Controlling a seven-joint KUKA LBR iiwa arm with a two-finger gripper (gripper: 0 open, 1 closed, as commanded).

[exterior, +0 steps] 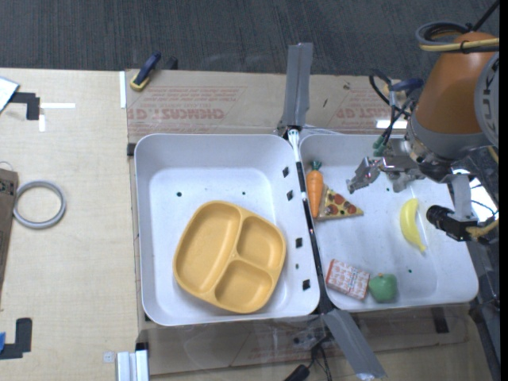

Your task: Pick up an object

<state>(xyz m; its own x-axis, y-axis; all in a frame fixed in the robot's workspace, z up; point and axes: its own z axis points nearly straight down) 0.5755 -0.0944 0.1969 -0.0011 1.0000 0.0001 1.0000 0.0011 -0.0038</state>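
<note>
Your gripper (373, 173) hangs over the rear of the right bin (444, 294); you cannot tell its state from this slanted view. Expect a missed grasp if you descend here: bare bin floor lies below the tool. The pizza slice (340, 205) lies nearest, just forward and to its left, flat and liable to slip. The carrot (315, 190) sits beyond that, against the wall. The banana (409, 225) lies forward-right; the green apple (383, 287) and the red card (348, 279) lie farthest forward.
</note>
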